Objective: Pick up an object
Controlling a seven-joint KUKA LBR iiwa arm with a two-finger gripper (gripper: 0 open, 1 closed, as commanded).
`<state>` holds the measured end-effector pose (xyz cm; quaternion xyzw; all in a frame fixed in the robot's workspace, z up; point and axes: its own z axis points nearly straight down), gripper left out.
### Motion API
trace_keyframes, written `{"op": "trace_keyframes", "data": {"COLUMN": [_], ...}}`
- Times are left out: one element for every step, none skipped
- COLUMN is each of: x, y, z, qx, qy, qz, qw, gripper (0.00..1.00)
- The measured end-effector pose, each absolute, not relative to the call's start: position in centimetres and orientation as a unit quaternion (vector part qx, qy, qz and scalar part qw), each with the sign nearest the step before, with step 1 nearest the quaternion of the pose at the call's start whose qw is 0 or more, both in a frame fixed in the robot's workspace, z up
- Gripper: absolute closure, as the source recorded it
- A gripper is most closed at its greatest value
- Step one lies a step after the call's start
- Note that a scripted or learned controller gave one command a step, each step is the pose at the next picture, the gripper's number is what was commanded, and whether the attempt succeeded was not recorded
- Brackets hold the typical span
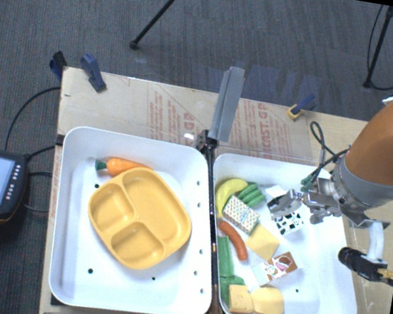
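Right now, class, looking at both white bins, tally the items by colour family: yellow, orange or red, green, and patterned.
Yellow: 5, the divided plastic tray, banana, cheese wedge and two pale blocks.
Orange or red: 2, carrot, sausage.
Green: 2, pods, long stalk.
Patterned: 3, box, cow-print cube, small carton.
Total: 12

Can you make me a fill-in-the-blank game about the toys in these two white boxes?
1. The yellow plate lies in the ____ bin.
2. Peeking out behind the plate is an orange ____.
3. The banana lies in the ____ bin.
4. The gripper hangs above the ____ bin.

Missing words: left; carrot; right; right
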<state>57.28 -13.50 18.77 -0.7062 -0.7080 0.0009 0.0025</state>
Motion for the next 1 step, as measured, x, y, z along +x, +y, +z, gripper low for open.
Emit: {"op": "trace_keyframes", "data": {"x": [56.3], "y": [-7.06], "z": [21.89], "qx": [-0.683], "qy": [-0.73], "qz": [-0.0005], "qw": [0.001], "gripper": [0.0]}}
